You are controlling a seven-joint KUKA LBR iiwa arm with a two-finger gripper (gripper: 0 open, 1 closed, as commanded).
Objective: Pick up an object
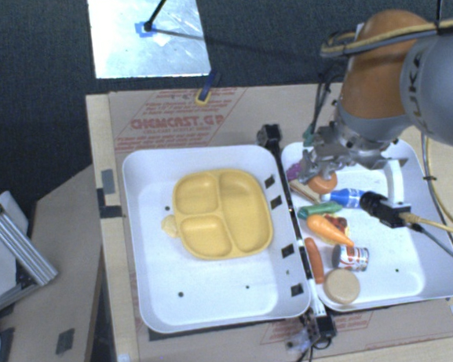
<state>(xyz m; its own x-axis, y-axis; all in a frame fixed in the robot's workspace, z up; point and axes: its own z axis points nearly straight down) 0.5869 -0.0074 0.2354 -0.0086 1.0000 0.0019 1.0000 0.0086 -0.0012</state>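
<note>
1. Reaching in from the right, the grey robot arm with an orange band point(382, 68) hangs over the upper part of the shallow white right bin point(439, 269).
2. Its metal two-finger gripper point(313, 167) sits low at the bin's upper left corner, close to the wall shared with the shallow white left bin point(154, 301). Whether the gripper is wide, narrow or closed on anything cannot be told from this angle.
3. An orange rounded toy piece point(324, 183) lies just below the gripper, partly under it; contact between them is unclear.
4. A small purple piece point(299, 189) lies beside it, against the dividing wall.
5. Lower down lie a blue tube with a white end point(345, 198) and a green strip point(318, 209), then an orange toy carrot point(328, 229).
6. Near the bin's front are a red toy sausage point(315, 260), a small tin can on its side point(351, 258) and a tan round disc point(342, 287).
7. A yellow three-compartment plastic plate point(217, 214) lies flat in the left bin.
8. Both bins rest on a sheet of printed brown cardboard point(174, 122).
</note>
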